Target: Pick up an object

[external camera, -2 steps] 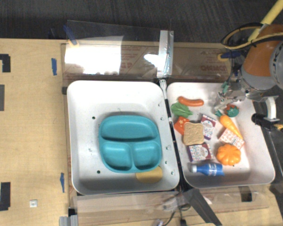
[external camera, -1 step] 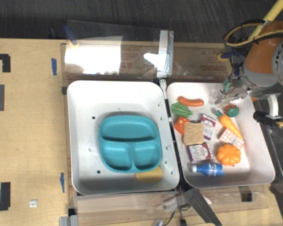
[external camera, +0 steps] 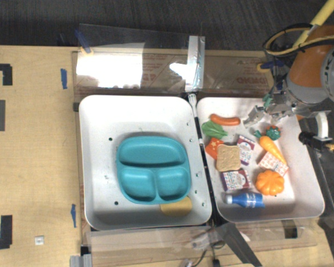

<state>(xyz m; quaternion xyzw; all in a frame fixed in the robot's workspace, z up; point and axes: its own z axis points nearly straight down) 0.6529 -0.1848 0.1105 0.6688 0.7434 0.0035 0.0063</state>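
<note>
The right bin [external camera: 306,202] holds several toy foods: a hot dog [external camera: 225,119], a green leafy piece [external camera: 212,129], a slice of bread [external camera: 229,157], a carrot [external camera: 269,147], an orange pumpkin [external camera: 269,182], a blue bottle [external camera: 245,199] and small printed packets [external camera: 235,179]. My gripper [external camera: 265,114] hangs over the bin's back right part, just above the carrot's green top [external camera: 273,132]. I see nothing between its fingers.
The left bin [external camera: 94,149] holds a teal divided plate [external camera: 153,168] and a tan piece [external camera: 176,207] at its front edge. A clear plastic sheet [external camera: 139,65] lies behind the bins. Cables [external camera: 284,40] loop at the back right.
</note>
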